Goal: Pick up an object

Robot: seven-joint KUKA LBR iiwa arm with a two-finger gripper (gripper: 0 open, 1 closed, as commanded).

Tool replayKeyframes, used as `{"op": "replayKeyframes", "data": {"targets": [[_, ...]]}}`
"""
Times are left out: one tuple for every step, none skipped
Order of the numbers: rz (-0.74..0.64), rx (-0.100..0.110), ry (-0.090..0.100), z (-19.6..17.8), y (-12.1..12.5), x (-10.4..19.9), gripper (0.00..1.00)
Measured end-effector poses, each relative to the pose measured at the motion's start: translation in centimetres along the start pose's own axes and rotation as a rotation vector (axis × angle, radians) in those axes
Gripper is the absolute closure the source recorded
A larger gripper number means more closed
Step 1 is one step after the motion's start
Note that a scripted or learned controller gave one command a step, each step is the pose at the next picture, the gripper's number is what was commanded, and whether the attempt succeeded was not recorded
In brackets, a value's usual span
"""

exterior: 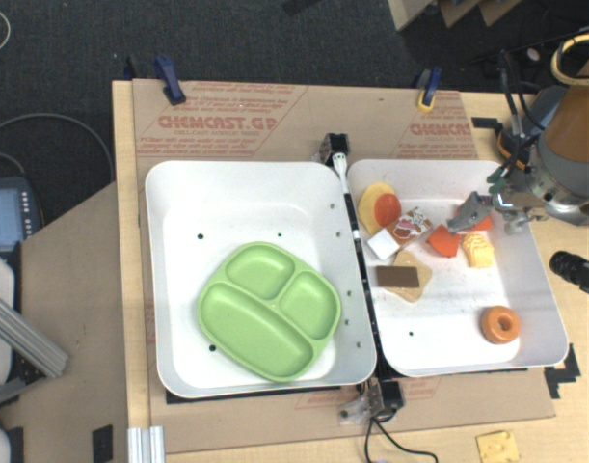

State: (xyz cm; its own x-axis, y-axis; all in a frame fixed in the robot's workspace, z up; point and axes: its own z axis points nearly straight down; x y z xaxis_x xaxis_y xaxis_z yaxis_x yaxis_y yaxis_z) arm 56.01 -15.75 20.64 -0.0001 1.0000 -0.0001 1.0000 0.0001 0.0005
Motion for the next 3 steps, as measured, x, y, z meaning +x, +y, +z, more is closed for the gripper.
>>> {"op": "replayKeyframes", "data": {"targets": [[-0.001, -0.014, -0.005, 10.5, 2.2, -2.3, 0.0], [-0.002, -0.009, -0.004, 12.0, 5.8, -2.5, 0.0], [-0.001, -0.005, -0.003, 11.1, 5.6, -2.5, 1.0]]}}
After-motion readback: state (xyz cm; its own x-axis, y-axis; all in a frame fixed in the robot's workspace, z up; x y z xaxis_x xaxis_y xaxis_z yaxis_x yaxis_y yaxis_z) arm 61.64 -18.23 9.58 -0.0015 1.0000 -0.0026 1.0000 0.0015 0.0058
